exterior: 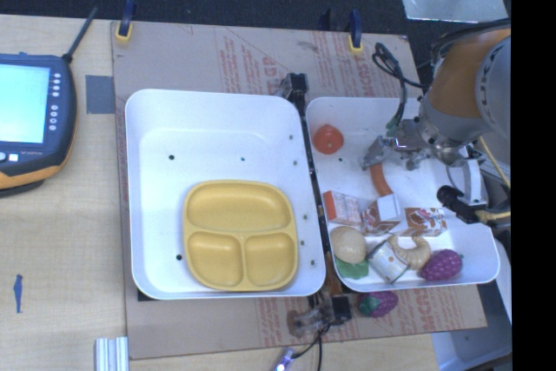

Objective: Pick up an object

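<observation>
The right bin [347,112] holds a red ball [328,138], an orange stick-shaped piece [380,180], small snack boxes [341,207], a pale potato [348,244], a tin can [385,261], a tan pastry [414,251] and a purple grape bunch [441,264]. My gripper [382,155] hangs low over the middle of this bin, just above the upper end of the orange piece and right of the red ball. Whether it touches the orange piece cannot be made out. The arm's orange band [460,82] is at the right edge.
The left bin [174,117] carries a yellow divided plate [241,234]. A second purple toy [380,303] lies on the cardboard below the right bin. A teach pendant [26,122] rests at the far left. Clamps [354,29] hold the cardboard's back edge.
</observation>
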Controlling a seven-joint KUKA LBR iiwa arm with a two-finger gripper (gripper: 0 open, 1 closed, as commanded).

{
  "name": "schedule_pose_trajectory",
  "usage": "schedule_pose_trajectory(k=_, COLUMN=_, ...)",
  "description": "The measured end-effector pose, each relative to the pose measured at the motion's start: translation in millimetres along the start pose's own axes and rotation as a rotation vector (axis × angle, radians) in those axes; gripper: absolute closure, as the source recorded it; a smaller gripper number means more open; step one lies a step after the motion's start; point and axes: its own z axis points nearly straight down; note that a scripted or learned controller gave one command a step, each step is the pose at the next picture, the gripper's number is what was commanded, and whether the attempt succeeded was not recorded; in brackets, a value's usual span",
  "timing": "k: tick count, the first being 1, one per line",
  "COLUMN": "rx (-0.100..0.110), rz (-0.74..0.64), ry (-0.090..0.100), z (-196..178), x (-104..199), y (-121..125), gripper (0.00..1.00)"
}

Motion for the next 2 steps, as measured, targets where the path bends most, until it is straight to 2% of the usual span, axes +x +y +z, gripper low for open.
schedule_pose_trajectory(k=1, rx=-0.001, rz=-0.002, ry=-0.001, z=-12, x=-1, y=1, gripper=1.00)
schedule_pose_trajectory(k=2, rx=-0.005, rz=-0.004, ry=0.002, z=-103, x=82, y=45, gripper=1.00)
